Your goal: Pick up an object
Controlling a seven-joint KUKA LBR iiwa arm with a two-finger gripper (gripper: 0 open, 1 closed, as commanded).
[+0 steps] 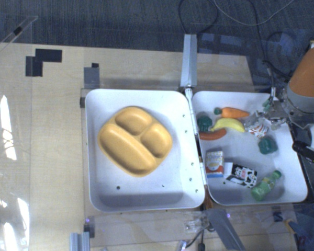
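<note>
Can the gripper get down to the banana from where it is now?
Probably yes. The gripper hangs just right of the banana, whose top is uncovered, though the carrot and red chili crowd it.

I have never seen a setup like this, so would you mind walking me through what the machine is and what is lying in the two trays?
This is a single picture from a fixed camera above the bench, looking down at a slant. The machine is a robot arm, grey with an orange band, reaching in from the right; its tool hangs over the upper right part of the right bin. I cannot tell whether it grips anything.

The left bin holds a yellow divided tray with three compartments.

The right bin holds small items: a carrot, a banana, a red chili, a small carton, a black-and-white box, a green bottle, and two dark green pieces.
</note>
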